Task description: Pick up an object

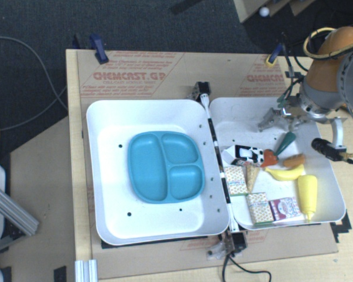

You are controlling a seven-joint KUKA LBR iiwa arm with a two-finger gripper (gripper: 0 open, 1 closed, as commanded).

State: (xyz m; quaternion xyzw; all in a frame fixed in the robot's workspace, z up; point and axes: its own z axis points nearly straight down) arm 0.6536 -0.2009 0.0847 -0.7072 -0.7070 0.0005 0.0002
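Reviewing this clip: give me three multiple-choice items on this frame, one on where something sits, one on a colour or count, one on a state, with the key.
1. Where does the divided plate lie?
A. In the left bin
B. In the right bin among the toy food
C. On the bare bench outside the bins

2. How many compartments does the plate have?
A. Two
B. Three
C. Five

3. How does the gripper stand to the objects?
A. Resting on the plate
B. Over the far part of the right bin, apart from the yellow bottle
C. Pressed against the bottle

Key: 1 A, the blue plate sits mid-left bin. 2 B, one long section and two smaller ones. 3 B, bare bin floor shows between it and the food pile.
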